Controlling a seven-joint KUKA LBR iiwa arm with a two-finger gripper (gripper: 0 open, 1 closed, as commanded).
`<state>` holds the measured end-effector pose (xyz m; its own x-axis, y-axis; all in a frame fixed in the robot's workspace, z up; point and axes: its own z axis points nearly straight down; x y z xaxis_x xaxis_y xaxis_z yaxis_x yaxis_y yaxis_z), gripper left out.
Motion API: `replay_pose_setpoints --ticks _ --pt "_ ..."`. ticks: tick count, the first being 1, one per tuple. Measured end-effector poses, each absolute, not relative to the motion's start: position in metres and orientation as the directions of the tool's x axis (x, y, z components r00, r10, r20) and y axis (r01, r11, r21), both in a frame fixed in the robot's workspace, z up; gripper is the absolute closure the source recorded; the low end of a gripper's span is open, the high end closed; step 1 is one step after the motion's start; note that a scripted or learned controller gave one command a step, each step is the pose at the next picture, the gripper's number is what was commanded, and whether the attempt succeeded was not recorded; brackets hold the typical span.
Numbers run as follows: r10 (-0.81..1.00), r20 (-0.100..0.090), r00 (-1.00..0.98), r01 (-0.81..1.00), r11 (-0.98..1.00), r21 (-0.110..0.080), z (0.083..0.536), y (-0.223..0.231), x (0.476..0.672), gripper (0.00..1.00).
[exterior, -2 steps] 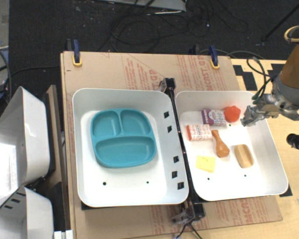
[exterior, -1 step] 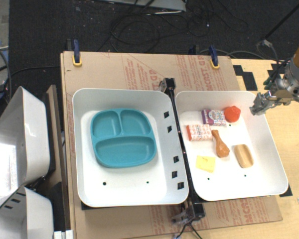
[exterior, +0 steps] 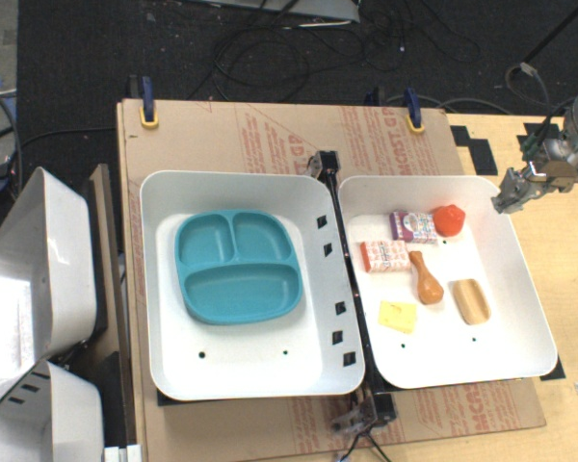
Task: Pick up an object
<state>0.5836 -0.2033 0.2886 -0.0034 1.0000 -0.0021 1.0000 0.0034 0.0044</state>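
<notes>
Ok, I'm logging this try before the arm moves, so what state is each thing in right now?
Gripper: over the right bin's far right rim, holding nothing.
Teal divided plate: flat in the left bin, compartments bare.
Red ball: loose, beside the purple packet.
Pink packet: lying flat.
Wooden spoon: lying down.
Bread roll: lying alone.
Yellow piece: flat.

A teal divided plate (exterior: 238, 267) lies in the left white bin (exterior: 164, 258), on a clamped cardboard sheet (exterior: 270, 138).
</notes>
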Motion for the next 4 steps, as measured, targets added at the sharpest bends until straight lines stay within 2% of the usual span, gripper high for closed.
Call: replay_pose_setpoints --ticks 1,2,4 --pt "1.000 0.001 -0.006 1.000 0.006 -0.002 0.271 -0.153 0.579 1.00" --pt "1.000 0.002 -0.008 1.000 0.008 -0.002 0.263 -0.097 0.562 1.00" --pt "1.000 0.001 -0.008 1.000 0.008 -0.001 0.266 0.003 0.555 1.00"
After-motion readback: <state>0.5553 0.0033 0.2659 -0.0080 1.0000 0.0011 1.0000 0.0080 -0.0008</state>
